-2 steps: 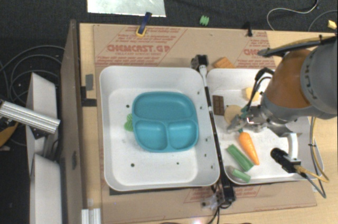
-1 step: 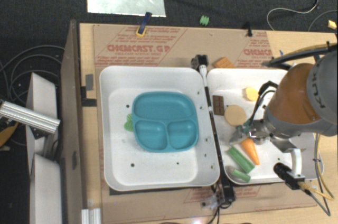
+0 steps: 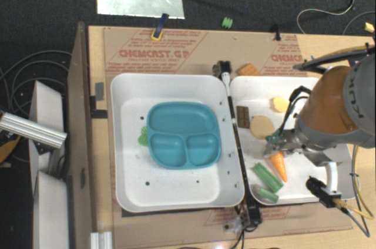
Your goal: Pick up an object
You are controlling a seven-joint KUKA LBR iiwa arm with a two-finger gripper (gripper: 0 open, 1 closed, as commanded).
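Gripper (image 3: 276,145) down low in right bin (image 3: 305,198), just above carrot (image 3: 279,167) beside tan disc (image 3: 262,126); finger state impossible to tell. Blue tray (image 3: 183,134) in left bin (image 3: 132,183).

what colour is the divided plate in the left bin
Teal blue. The plate shows best in the camera view, lying in the left bin.

Divided plate (image 3: 183,135) in left bin (image 3: 126,124); carrot (image 3: 278,167) in right bin (image 3: 249,86).
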